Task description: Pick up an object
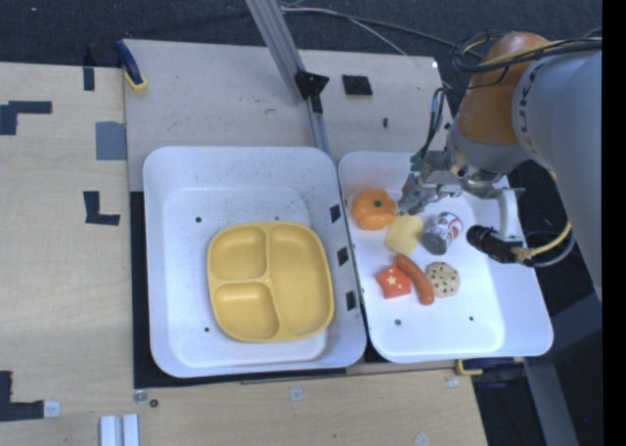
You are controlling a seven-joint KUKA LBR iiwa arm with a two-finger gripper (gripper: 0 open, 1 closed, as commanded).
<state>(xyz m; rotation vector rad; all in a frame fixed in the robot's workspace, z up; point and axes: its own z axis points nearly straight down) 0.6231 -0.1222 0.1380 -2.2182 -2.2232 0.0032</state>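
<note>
Crowding in the right bin [509, 327] looking like the main hazard: toys lying bunched, several touching or just beside one another.

Going left to right. Sitting in the left bin [166, 239], a yellow divided tray [269, 280], well apart from any likely trouble. Lying at the right bin's left side, an orange pumpkin-like toy [373, 208], round and ribbed with a dark stem, likely rolling if nudged. Below it, a red block with a white star [393, 283] touching a reddish sausage [415, 279]. Resting between them and the pumpkin, a pale yellow lump [403, 234], the probable target, smooth and rounded, so possibly slipping out of a pinch. Further right, a small can [445, 230] and a speckled cookie [442, 280].

Hovering just above the yellow lump and pumpkin, the gripper [419, 192]; claw state impossible to tell from this angle. Descending off-centre risking shoving a neighbour or catching two things together.
</note>
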